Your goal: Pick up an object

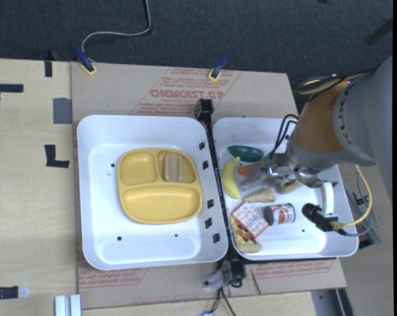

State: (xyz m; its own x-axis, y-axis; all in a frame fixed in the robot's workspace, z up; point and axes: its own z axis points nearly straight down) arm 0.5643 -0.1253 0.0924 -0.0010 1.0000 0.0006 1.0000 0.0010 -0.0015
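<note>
The right bin [330,245] holds several small items: a yellow banana [231,180], a dark green piece [245,153], an orange-red piece [247,170], a tan slab [261,194], a red-and-white packet [249,219], a small can [280,214] and a yellow snack [244,241]. My gripper [272,172] reaches in from the right and hangs low over the middle of this bin, just right of the orange-red piece and above the tan slab. Nothing shows between its fingers.
The left bin [96,143] carries a yellow divided tray [158,203] with a tan item [174,168] in its upper right compartment. The arm's orange band and grey body [330,127] overhang the right bin's far right side. A black divider [214,176] runs between the bins.
</note>
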